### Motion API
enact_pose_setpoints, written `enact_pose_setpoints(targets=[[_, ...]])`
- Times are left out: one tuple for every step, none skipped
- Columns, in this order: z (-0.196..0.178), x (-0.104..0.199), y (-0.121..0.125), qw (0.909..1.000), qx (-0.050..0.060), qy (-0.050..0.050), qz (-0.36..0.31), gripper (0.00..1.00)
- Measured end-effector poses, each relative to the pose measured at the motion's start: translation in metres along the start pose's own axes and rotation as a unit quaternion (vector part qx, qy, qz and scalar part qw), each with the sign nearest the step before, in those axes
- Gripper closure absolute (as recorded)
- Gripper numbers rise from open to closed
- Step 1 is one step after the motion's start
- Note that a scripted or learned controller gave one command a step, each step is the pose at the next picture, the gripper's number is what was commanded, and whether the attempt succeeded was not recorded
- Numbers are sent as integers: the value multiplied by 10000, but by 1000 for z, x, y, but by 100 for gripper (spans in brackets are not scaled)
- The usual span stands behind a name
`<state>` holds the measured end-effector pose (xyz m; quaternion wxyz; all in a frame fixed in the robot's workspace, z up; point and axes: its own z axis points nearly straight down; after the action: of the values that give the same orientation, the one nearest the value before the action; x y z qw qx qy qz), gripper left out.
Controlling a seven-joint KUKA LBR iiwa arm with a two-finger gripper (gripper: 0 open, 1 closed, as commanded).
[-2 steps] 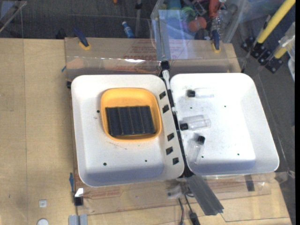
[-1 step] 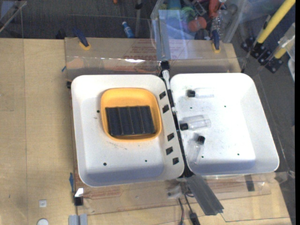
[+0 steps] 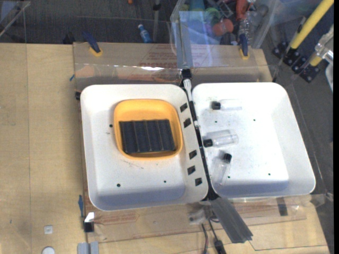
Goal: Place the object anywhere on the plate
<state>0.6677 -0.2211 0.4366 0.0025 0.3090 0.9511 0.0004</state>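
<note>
orange plate [image 3: 148, 110] bearing a dark ribbed block [image 3: 146, 136] in left bin [image 3: 100, 189]; three clear black-capped vials [image 3: 220, 139] in right bin [image 3: 280, 163].

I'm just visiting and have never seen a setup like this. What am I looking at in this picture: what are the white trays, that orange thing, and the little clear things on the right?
This is one camera fixed above a workbench, looking down at a slant. Two shallow white bins sit side by side. The left bin holds an orange plate with a dark ribbed block lying on it. The right bin holds three small clear vials with black caps: one near the top, one in the middle and one lower down, all lying apart from each other. A robot arm would reach in from the right to pick something up and set it on the plate. Behind the bins stands a clear box of colourful toys. Nothing is being held right now.
</note>
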Motion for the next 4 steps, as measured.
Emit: enact_pose_setpoints(targets=[[0, 8, -4, 10000, -2, 8, -76, 100], [0, 6, -2, 9985, -2, -8, -556, 100], [-1, 8, -6, 9654, -9, 0, -2609, 100], [-1, 1, -4, 9644, -13, -23, -2643, 100]])
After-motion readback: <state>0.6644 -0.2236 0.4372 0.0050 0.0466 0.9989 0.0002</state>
